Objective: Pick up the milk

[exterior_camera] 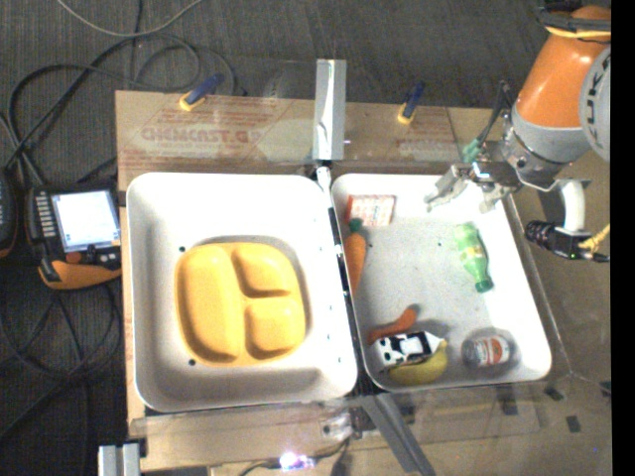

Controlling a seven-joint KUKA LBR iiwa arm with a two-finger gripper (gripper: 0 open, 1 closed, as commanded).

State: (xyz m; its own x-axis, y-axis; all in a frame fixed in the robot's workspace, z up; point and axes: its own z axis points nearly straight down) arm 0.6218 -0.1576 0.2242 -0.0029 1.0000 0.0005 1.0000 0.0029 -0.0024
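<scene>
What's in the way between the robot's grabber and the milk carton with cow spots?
In the camera view, bare white bin floor lies between the end effector and the milk. The green bottle sits just off to the right.

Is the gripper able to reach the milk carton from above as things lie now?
Probably yes. The milk carton lies uncovered at the right bin's near edge, but a banana and a carrot touch it, so the gripper has little room.

The milk carton (411, 345) has a black and white cow pattern. The banana (422, 367) is yellow, the bottle (473, 254) green, the carrot (354, 253) orange, the divided tray (242, 299) yellow.
</scene>
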